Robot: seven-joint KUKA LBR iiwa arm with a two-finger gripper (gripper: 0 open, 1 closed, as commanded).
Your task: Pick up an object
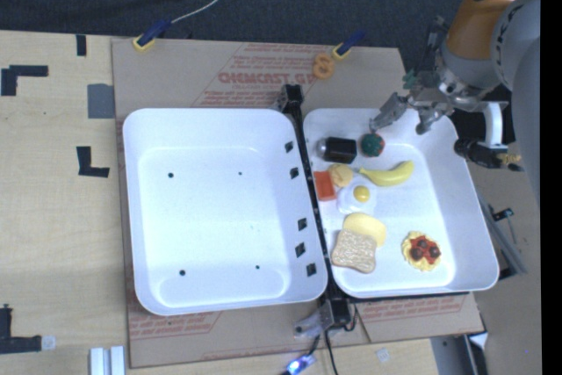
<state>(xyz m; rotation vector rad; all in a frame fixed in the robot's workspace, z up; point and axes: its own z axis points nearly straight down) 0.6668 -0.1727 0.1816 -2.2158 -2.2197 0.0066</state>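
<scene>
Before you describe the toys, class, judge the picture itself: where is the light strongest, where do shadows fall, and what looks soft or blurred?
In the camera view, the left bin floor glares brightest, nearly washed out, with a darker band under its upper rim; the small toy foods such as the banana and the bread slice look soft and low in detail; the gripper is slightly blurred against the right bin; the background above the bench is dark.

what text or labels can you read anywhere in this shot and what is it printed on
Red printing on the cardboard sheet under the bins: a large word and smaller lines around it, all too blurred to read.
No readable text on the bins, the toy food or the arm.
</scene>
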